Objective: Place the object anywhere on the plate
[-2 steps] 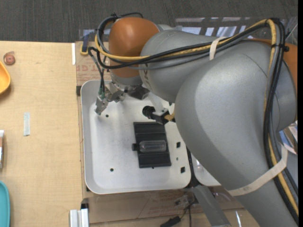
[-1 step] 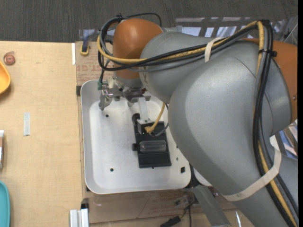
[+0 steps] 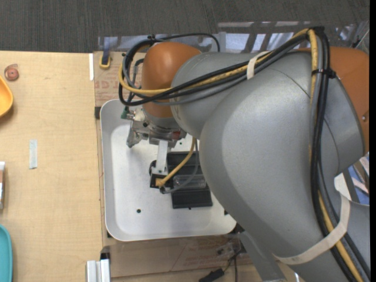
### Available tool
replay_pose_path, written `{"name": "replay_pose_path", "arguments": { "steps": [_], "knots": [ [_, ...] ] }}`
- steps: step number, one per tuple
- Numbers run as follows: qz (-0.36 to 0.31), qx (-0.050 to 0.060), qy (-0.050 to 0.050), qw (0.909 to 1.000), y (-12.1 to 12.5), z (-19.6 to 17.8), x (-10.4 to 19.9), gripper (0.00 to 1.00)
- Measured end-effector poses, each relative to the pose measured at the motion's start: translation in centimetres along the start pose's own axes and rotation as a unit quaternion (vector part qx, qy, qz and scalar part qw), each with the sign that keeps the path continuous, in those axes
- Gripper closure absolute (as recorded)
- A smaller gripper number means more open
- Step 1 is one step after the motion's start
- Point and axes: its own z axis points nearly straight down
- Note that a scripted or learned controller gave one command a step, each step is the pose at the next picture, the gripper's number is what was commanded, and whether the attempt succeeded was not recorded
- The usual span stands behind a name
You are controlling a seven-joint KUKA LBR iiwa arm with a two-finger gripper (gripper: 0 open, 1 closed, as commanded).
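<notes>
My arm reaches in from the right and covers most of the bench. Its orange band [image 3: 167,69] hangs over the back of a white bin [image 3: 117,175]. Just under the band, the gripper [image 3: 141,135] is low over the bin's far left part, seen from above, with the wrist hiding what lies beneath it. A tiny dark speck [image 3: 138,211] lies on the bin floor near the front left. On the wooden table at the far left edge are the rim of an orange-yellow dish [image 3: 3,98] and, lower down, a teal rim [image 3: 3,252].
The wooden tabletop [image 3: 53,157] left of the bin carries a small pale strip [image 3: 33,154] and a small round reddish piece [image 3: 11,72]. The grey arm body [image 3: 276,157] hides the right half of the bench. Dark carpet lies beyond the back edge.
</notes>
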Motion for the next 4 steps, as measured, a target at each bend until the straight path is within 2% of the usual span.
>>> {"name": "replay_pose_path", "arguments": {
  "steps": [1,2,3,4],
  "knots": [
    [0.304,-0.001,0.001,0.9527,3.7,0.0,1.2,0.0],
    [0.123,-0.001,0.0,0.9924,3.2,-5.5,1.4,0.0],
    [-0.191,-0.001,0.0,0.9816,4.8,-4.5,1.7,0.0],
    [-0.064,0.0,0.0,0.9979,3.7,0.0,1.0,0.0]
  ]
}}
